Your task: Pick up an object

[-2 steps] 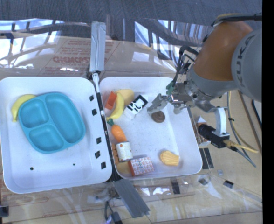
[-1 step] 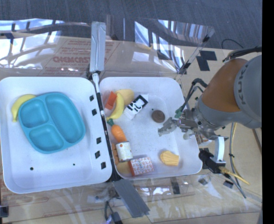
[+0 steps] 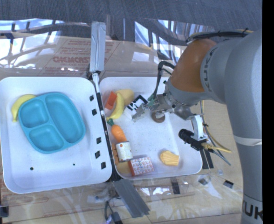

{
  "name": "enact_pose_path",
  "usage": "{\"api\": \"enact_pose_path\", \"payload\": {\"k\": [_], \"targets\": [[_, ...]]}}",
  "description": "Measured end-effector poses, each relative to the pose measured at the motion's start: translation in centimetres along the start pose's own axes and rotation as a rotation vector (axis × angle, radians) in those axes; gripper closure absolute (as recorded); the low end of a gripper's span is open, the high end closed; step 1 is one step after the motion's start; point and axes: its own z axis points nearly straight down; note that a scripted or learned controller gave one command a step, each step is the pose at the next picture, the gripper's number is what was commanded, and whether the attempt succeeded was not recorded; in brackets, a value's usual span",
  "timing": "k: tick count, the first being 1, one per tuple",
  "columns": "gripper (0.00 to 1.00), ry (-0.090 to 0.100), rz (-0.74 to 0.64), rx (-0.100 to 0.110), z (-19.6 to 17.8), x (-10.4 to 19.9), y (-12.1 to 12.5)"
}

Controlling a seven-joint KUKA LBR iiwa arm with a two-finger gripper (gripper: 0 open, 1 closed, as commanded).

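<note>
The right bin point(image 3: 148, 139) holds several objects. A yellow banana point(image 3: 119, 104) and an orange-red block point(image 3: 111, 100) lie at its back left. An orange carrot point(image 3: 119, 133) lies along the left wall, with a small white can point(image 3: 124, 150) just in front of it. A red patterned box point(image 3: 141, 165) and a yellow ridged piece point(image 3: 169, 158) lie near the front edge. My gripper point(image 3: 140, 110) hangs over the back middle of this bin, just right of the banana, and I see nothing held in it.
The left bin point(image 3: 16, 171) holds a blue divided plate point(image 3: 53, 121) with a second banana point(image 3: 19, 105) at its back left corner. The grey arm point(image 3: 221, 78) with its orange band covers the right bin's far right side. Cables and a black fitting point(image 3: 193, 139) hang there.
</note>
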Motion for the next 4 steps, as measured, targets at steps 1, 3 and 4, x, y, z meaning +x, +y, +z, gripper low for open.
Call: {"api": "enact_pose_path", "payload": {"k": [1, 3, 4], "targets": [[0.00, -0.002, 0.045, -0.003, -2.4, -4.1, 4.5], [0.00, -0.001, 0.026, -0.002, 5.2, -5.8, 3.6], [0.00, -0.002, 0.069, -0.004, 5.1, -5.4, 4.8]]}}
